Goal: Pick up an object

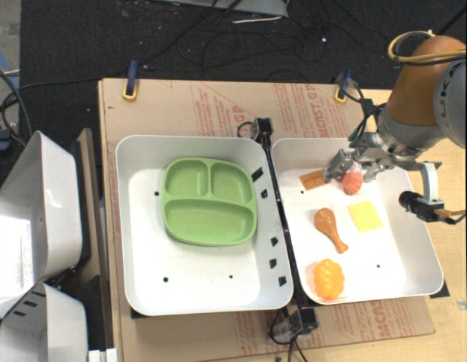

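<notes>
- Grey and orange: we noted the arm (425, 89) reaching in from the right over the right bin (422, 277), its gripper (354, 170) low at the bin's upper middle.
- A pink object (352, 182) sat directly beneath the gripper, touching or nearly so; we could not tell whether it lay between the jaws, nor how they stood.
- Just left of it lay a flat orange-brown piece (312, 179).
- Lower in the same bin we logged a toy drumstick (330, 228), a yellow square (365, 216) beside it, and an orange lumpy fruit (329, 279) near the front edge.
- The left bin (142, 277) held a green divided plate (210, 202), flat, well apart from the gripper.
- Both bins rested on a cardboard sheet (218, 104).
</notes>
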Motion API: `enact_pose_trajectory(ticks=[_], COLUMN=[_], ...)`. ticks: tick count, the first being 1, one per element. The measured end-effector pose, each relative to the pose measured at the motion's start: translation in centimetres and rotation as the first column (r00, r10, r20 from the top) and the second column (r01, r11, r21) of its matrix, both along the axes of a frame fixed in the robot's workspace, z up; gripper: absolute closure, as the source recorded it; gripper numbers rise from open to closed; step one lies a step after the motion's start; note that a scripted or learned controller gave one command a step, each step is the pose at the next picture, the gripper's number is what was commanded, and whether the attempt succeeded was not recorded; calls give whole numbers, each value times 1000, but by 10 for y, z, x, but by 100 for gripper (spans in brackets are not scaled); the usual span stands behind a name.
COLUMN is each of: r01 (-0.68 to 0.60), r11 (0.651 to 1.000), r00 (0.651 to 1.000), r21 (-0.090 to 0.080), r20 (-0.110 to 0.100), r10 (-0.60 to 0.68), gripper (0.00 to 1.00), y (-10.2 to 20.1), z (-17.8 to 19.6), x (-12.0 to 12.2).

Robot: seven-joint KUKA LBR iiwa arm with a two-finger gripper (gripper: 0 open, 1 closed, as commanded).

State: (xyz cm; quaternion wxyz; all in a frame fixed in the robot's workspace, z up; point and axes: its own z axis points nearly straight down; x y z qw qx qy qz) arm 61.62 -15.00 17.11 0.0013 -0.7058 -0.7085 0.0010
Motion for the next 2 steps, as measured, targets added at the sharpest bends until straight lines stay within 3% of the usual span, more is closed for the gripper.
enact_pose_trajectory(ticks=[1,2], r01=[3,1], r11=[1000,1000], r00=[1000,1000], r21=[4,0], r20=[1,7], r10=[-3,-1], gripper=[0,100], y=[-1,-1], z=[-58,-45], x=[8,9])
